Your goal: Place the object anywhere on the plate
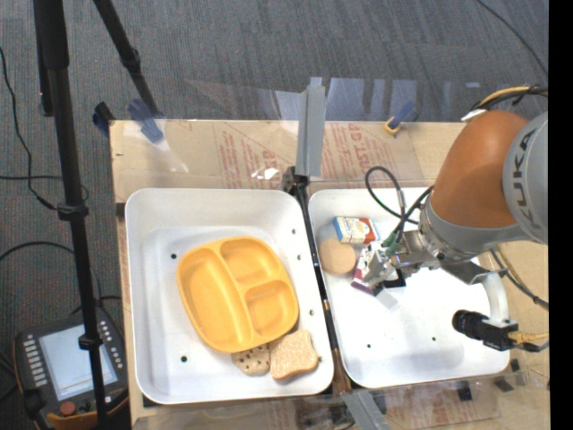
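A yellow divided plate (pixel 237 292) lies in the left bin (pixel 152 213). In the right bin (pixel 421 348), my gripper (pixel 383 271) hangs low near the bin's left side. It is right over a small purple and white packet (pixel 363 272), which it partly hides. A round tan bun (pixel 337 257) lies just left of the packet. Behind the bun rests a small white carton with blue and orange print (pixel 355 229). Whether anything is held is hidden.
A bread slice (pixel 295 355) and a brown cracker (pixel 253 360) lie in the left bin by the plate's near edge. A grey upright post (pixel 311 141) stands behind the divider between the bins. A green cable (pixel 387 195) loops over the right bin's back.
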Motion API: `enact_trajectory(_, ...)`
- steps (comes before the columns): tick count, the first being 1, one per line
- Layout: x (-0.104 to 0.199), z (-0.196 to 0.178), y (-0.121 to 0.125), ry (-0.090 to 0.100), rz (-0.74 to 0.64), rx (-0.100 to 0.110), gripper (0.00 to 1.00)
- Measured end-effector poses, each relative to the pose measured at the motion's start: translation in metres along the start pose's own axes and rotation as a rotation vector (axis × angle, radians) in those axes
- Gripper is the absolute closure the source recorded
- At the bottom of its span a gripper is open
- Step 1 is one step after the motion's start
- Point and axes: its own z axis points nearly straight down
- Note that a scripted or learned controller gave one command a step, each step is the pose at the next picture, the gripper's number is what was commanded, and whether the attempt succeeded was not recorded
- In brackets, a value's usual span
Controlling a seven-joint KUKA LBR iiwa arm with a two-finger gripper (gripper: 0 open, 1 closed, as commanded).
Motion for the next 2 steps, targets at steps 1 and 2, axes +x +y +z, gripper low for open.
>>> enact_trajectory(1, 0.072, 0.024, 0.052, 0.0, 0.04, 0.002, 1.0)
enact_trajectory(2, 0.141, 0.024, 0.053, 0.0, -0.072, 0.003, 1.0)
